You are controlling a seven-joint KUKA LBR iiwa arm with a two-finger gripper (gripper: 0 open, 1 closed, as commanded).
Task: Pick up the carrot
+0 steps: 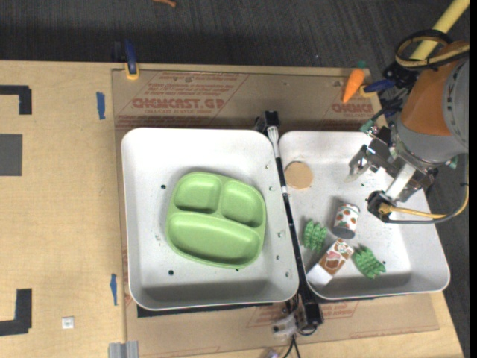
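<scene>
Oddly, carrot (353, 85) behind pincer (370, 177) (outside bins)

arm (440, 103) cut off at right edge

A robotics lab bench, by the look of it: two shallow white bins (141, 200) are clamped side by side on a plywood-coloured board (59, 200) marked with black tape corners (21, 99) and blue tape strips (100, 104). Toy food lies in the right-hand bin, and loose cables (417, 47) trail over the grey arm (440, 103) reaching in from the right.
</scene>
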